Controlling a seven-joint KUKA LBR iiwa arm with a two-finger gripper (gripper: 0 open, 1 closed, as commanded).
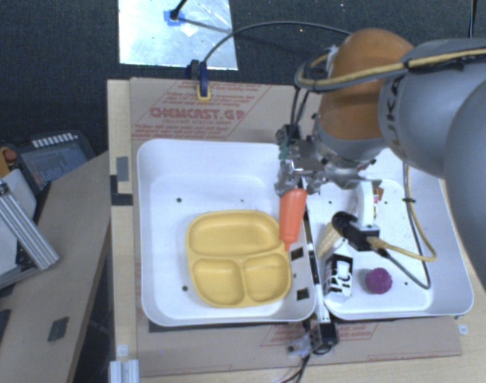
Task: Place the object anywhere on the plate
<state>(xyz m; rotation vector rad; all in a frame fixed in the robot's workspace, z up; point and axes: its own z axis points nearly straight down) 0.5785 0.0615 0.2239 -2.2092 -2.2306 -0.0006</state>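
Lying in the left bin [159,214]: compartment plate [236,258]. Hanging from the gripper [294,183], just beside the plate's right edge, near the wall between the bins: carrot [291,217]. Resting in the right bin [442,286]: ball [377,281], right of a small box [340,276].

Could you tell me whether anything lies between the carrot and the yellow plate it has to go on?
Nothing visible does. The carrot hangs from the hand just past the plate's right rim, with no other thing between them.
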